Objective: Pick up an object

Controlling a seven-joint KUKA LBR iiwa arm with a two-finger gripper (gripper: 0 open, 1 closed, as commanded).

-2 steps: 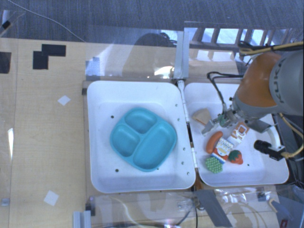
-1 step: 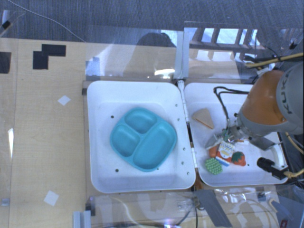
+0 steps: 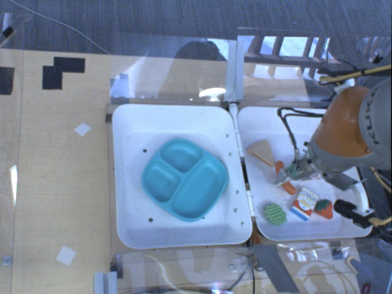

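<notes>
Partial letters "KU" on grey arm [image 3: 375,118].

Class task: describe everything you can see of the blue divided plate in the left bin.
The blue divided plate is light blue, looks like smooth plastic, and has rounded corners. Raised ridges split it into three compartments: two small, one larger. It lies flat, turned at an angle, near the middle of the left bin, resting on the bin's floor with nothing else touching it.

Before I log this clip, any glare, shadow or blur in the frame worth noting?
Camera view: a bright glare patch on the clear panel behind the bins; soft reflections on the front panel; the blue plate is sharp, evenly lit; the small items by the tool are tiny and slightly soft; the arm's orange band looks smooth, unblurred.
</notes>
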